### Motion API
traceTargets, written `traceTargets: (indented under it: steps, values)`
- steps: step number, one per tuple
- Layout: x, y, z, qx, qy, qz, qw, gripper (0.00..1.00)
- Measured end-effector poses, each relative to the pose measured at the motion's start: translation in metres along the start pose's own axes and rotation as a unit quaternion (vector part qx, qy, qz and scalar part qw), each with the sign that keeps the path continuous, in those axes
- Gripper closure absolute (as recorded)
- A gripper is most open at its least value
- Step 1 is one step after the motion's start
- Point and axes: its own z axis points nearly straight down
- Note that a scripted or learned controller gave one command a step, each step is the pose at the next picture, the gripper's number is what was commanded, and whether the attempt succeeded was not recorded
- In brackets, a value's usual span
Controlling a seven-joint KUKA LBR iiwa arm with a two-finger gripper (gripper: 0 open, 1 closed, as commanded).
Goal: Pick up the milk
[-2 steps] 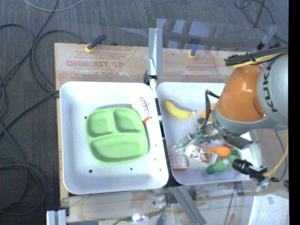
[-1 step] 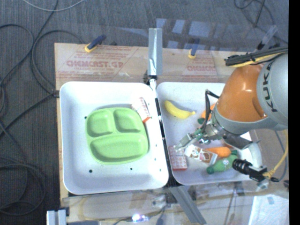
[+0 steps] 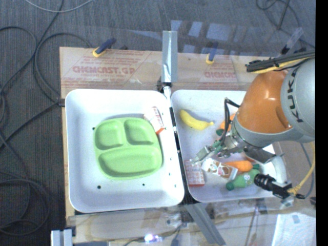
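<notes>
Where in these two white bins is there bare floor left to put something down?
The left bin has bare white floor all around the green tray, widest along its near edge. In the right bin, the far strip behind the banana is bare. Its near half is crowded: a carton, carrot, a green item, and the gripper above them.

Two bins (image 3: 77, 188) (image 3: 205, 99), one green plate (image 3: 128, 147), one banana (image 3: 195, 120), one carrot (image 3: 241, 165), two cartons (image 3: 156, 119) (image 3: 193, 174) and one green bottle (image 3: 243, 181).
</notes>
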Motion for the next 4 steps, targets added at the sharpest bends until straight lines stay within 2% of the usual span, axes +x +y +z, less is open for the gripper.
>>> traceTargets:
  steps: [1,2,3,4]
  values:
    - [-0.027,0.015,0.000,0.000,-0.001,0.085,0.9964,0.00]
    - [0.011,0.054,-0.043,0.000,-0.002,0.119,0.9930,0.00]
    - [-0.003,-0.001,0.000,0.001,-0.001,0.069,0.9976,0.00]
    - [-0.037,-0.010,0.075,-0.003,-0.001,0.014,0.9999,0.00]
